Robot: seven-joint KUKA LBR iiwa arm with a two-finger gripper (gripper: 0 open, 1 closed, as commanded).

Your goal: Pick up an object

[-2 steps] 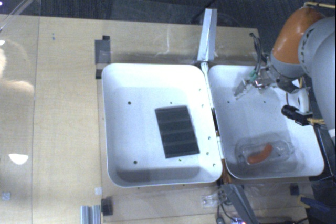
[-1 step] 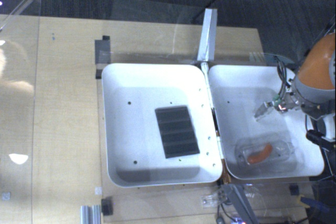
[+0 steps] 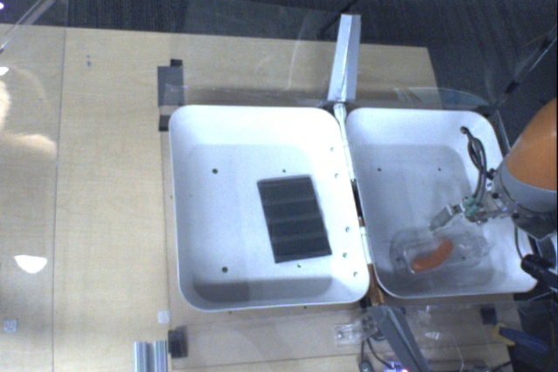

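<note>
- The left bin (image 3: 200,187) holds a dark ribbed rectangular pad (image 3: 295,219), lying flat near the middle with white floor open all around it
- The right bin (image 3: 392,152) holds a clear plastic container (image 3: 436,250) with an orange object (image 3: 432,257) inside, toward the near rim; the far half is bare
- The gripper (image 3: 462,212) is low just beyond that container; how far it is open cannot be made out, nor any grasp

Left bin (image 3: 196,144): dark ribbed block (image 3: 295,219) mid-floor
</note>
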